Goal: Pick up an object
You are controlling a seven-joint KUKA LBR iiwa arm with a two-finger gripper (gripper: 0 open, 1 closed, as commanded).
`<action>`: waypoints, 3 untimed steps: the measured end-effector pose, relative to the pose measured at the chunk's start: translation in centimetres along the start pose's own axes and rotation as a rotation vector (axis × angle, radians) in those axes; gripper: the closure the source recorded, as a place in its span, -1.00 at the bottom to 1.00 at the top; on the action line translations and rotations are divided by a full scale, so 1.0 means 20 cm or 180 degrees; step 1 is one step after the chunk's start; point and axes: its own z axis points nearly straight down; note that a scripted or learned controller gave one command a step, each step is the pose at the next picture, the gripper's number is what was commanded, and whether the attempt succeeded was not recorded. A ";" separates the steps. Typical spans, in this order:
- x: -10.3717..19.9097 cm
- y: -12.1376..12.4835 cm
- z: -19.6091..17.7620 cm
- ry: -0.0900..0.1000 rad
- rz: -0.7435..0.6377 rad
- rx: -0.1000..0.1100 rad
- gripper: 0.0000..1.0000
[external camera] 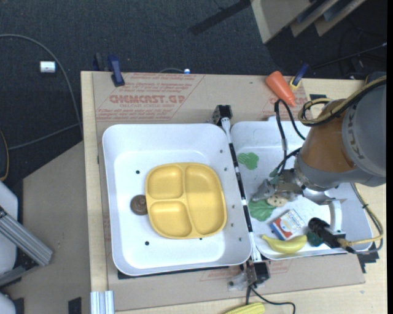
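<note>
The gripper point(277, 191) reaches down among green leaves point(261, 210) in the right bin point(258, 132), apparently to grab one; whether it grips anything I cannot tell.

A dark blue-grey carpet point(49, 104) covers the floor around the bench point(153, 92), whose top is brown board printed with red lettering. A white cable point(24, 46) curls over the carpet at the left. Pale furniture point(301, 15) stands beyond the bench's far right corner.
</note>
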 end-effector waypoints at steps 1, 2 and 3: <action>-0.40 0.32 -0.06 -0.0011 0.0003 -0.0006 -1.00; -0.03 0.06 0.00 0.0002 -0.0003 0.0007 -1.00; -0.03 0.06 -0.05 -0.0001 0.0001 -0.0002 1.00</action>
